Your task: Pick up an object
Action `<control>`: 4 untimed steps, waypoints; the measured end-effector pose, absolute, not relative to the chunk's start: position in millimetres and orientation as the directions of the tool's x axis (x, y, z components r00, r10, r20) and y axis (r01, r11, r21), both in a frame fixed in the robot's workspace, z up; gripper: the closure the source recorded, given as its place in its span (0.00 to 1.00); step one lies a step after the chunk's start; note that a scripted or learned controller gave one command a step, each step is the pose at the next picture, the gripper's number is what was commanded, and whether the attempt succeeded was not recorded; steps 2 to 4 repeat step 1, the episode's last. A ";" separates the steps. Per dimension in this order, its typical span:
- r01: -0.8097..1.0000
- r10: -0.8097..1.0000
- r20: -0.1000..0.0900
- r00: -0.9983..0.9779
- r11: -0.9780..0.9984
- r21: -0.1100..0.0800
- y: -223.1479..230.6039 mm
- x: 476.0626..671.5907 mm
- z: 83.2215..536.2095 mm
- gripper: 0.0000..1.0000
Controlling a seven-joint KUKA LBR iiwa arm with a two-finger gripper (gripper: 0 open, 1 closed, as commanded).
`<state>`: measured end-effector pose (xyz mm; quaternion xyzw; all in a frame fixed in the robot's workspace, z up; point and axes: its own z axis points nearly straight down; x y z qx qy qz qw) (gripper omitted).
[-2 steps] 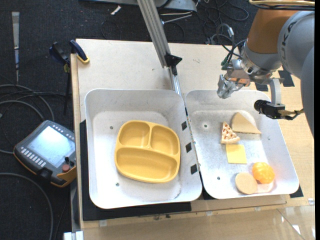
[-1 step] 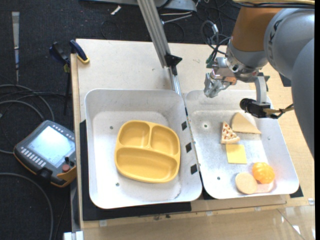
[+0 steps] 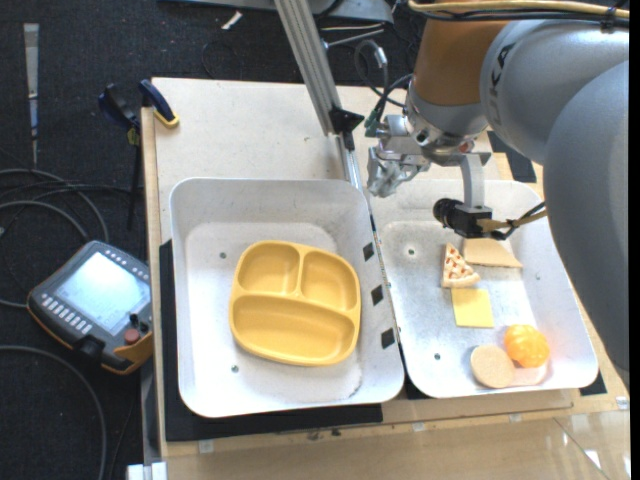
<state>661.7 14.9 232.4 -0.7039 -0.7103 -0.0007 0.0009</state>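
Observation:
In the right bin point(image 3: 420, 368) lie several toy foods. A pizza slice point(image 3: 458, 266) lies beside a tan bread slice point(image 3: 493, 255), with a yellow cheese square point(image 3: 473, 308) just in front of them. Near the front right corner are an orange ball-shaped fruit point(image 3: 526, 345), a beige round disc point(image 3: 491, 366) and a pink piece point(image 3: 533, 374) partly under the fruit. My gripper point(image 3: 385, 178) hangs over the back left corner of the right bin, close to the divide between the bins. It is up and to the left of the pizza slice, with nothing seen in it.
The left bin point(image 3: 195, 268) holds a yellow divided plate point(image 3: 297, 301). A black fitting point(image 3: 462, 216) on the arm hangs over the right bin's back edge. A slanted metal rail point(image 3: 312, 58) runs behind the gripper. A teach pendant point(image 3: 95, 303) lies left of the bench.

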 end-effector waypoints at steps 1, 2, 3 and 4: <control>1.000 1.000 0.002 -0.009 0.009 -0.002 74.8 651.7 225.6 1.00; 1.000 1.000 0.002 -0.009 0.009 -0.002 74.8 651.7 225.6 1.00; 1.000 1.000 0.002 -0.009 0.009 -0.002 74.8 651.7 225.6 1.00; 1.000 1.000 0.002 -0.009 0.009 -0.002 74.8 651.7 225.6 1.00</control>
